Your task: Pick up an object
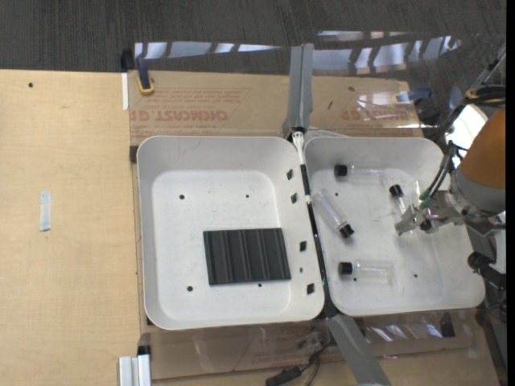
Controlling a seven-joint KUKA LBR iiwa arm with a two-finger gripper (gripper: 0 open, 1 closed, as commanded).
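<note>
Several clear vials with black caps lie in the right bin (pixel 451 296): one vial (pixel 360 170) near the back, one (pixel 332 214) slanted by the left wall, one (pixel 367 272) near the front, and one (pixel 397 198) right of centre. My gripper (pixel 412 222) hangs low over the right part of this bin, just below and right of that last vial. Nothing can be seen held in it. A black ribbed rectangular block (pixel 246 256) lies flat in the left bin (pixel 161 215).
The grey arm with its orange band (pixel 487 163) comes in over the right bin's right rim. A grey divider bar (pixel 301 87) runs back between the bins. Cardboard (pixel 209 107) lies behind them, and wooden bench top (pixel 64 215) extends to the left.
</note>
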